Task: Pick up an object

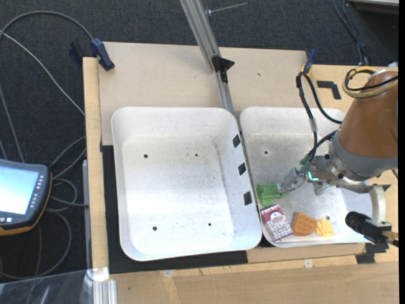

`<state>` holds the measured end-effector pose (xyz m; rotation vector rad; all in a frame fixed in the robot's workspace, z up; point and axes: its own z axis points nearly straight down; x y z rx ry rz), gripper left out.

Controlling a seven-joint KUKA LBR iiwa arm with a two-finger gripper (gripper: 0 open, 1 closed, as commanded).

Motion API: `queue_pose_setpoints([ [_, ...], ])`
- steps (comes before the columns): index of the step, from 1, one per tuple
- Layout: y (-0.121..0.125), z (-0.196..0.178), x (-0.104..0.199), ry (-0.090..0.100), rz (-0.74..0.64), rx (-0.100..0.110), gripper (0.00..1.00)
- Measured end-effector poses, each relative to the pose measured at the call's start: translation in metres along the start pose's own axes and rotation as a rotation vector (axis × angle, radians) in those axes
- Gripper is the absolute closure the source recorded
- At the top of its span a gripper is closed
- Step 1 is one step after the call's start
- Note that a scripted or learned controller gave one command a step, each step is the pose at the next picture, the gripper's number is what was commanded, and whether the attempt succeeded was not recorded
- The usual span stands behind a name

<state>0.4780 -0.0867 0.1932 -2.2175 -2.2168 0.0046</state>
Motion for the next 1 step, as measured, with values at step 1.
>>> queue_pose_setpoints([
  [1, 0.0010, -0.0015, 0.0001, -0.001, 0.000, -0.005, 0.00],
])
